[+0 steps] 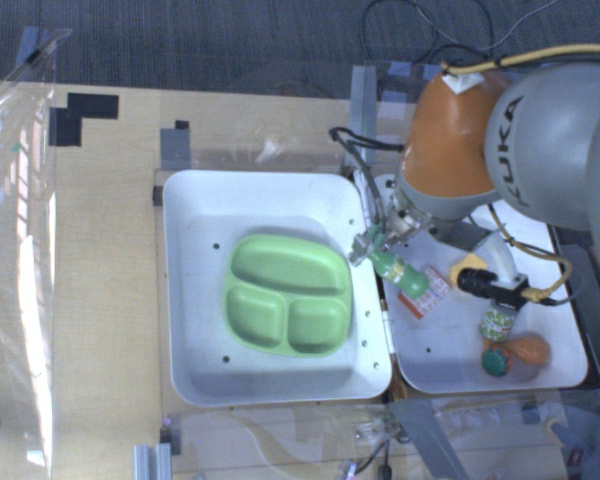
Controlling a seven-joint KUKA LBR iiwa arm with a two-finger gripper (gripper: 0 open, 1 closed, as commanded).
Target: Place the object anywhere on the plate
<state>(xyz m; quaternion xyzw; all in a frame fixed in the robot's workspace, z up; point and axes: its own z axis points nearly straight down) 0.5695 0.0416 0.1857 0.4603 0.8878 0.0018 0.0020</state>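
Left white bin [190, 268]: holds green three-compartment plate [285, 295]. Pincer [373, 246]: at the divide between bins, apparently clamped on a green bottle [400, 275] hanging tilted over the right bin's left edge. Advised handling: carry leftward clear of the rim, release low over a compartment.

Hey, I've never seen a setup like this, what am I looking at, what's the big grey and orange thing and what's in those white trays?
One camera looks down at a slant on a wooden bench. The grey and orange machine is a robot arm reaching in from the right. Its gripper sits over the seam between two shallow white bins. The left bin holds a green divided plate. The right bin holds a green bottle just below the gripper, a small jar, an orange object and a teal ball. I cannot tell whether the bottle is gripped.
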